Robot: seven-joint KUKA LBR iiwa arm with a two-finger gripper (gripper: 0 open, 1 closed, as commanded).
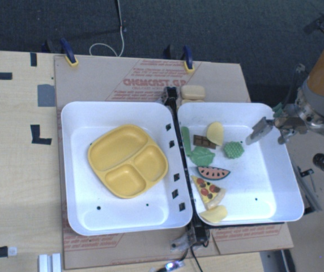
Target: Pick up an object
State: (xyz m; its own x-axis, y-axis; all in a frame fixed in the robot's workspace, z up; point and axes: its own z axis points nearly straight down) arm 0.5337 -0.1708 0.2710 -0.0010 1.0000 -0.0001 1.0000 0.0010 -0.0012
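Hovering over my right bin, the tool looks spread open, gripping nothing — seven toy foods lie below-left; one yellow tray occupies the left bin.

A robotics lab or test bench, seen from above. A light wooden bench carries black tape markers and a sheet of printed cardboard held down by blue and yellow clamps. Two shallow white bins sit side by side on the cardboard, joined by a black divider. One holds a yellow compartment tray, the other plastic toy food. A cable trails across dark carpet behind. A grey industrial arm reaches in from the right.
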